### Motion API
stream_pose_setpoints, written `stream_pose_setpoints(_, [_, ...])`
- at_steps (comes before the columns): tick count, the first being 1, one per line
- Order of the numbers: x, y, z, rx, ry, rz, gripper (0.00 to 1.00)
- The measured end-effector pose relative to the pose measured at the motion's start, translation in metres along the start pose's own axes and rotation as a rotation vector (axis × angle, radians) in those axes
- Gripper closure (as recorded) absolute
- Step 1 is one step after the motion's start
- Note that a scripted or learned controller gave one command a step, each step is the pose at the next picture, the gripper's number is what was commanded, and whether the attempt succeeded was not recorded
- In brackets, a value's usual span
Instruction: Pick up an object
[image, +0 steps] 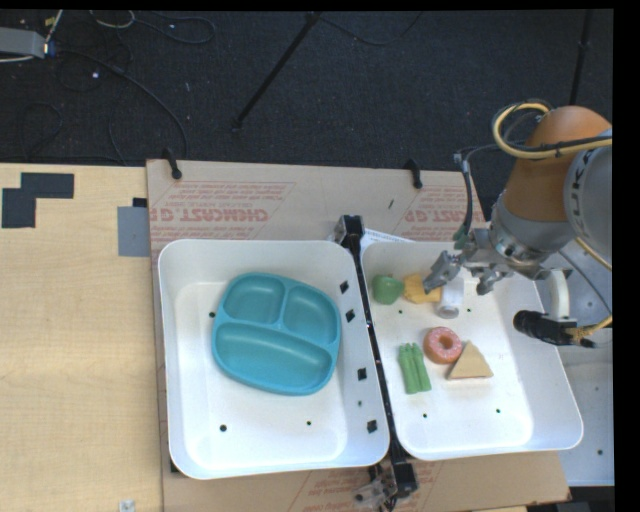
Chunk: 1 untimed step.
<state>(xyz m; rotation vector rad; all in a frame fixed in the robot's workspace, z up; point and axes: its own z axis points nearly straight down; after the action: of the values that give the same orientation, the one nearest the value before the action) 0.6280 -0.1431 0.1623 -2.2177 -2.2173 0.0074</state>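
Camera view. Two white bins side by side on the counter (80, 350). Left bin (190, 440) holds a teal divided plate (276, 332), lying flat. Right bin (520, 420) holds the small objects: green round piece (387, 289) near the divider, yellow piece (418, 290) just beside it, pink ring doughnut (442, 345), tan wedge (469, 364) touching the doughnut's right, green stick (414, 367) to its left. Arm (550, 170) reaches in from the right. Gripper (447, 290) sits low over the bin's upper part, next to the yellow piece. Jaws' state: cannot tell, nothing visibly gripped.
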Motion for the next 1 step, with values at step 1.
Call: stream_pose_setpoints(1, [-0.0017, -0.0055, 0.0448, 0.000, 0.000, 0.000, 0.00])
